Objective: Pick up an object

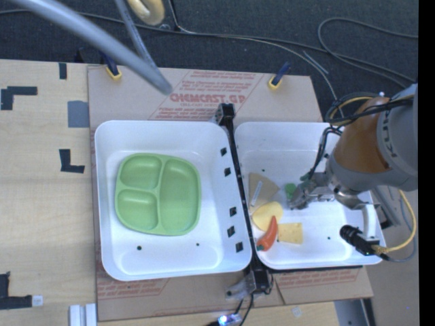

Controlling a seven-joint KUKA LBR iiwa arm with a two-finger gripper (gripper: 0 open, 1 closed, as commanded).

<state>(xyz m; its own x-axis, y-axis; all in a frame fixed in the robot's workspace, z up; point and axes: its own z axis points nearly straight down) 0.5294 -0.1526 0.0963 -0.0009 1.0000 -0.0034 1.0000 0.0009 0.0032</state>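
Pepper (270,234), red-orange, beside yellow pieces (267,215) in right bin (272,141).

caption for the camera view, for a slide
KUKA arm's gripper low in the right bin near the yellow and red toy food; green divided plate in the left bin.

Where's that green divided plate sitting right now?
The green divided plate lies flat in the left white bin, toward its left side, across the black divider from the right bin's food pieces.

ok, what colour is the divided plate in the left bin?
Light green; the plate shows plainly in the camera view.
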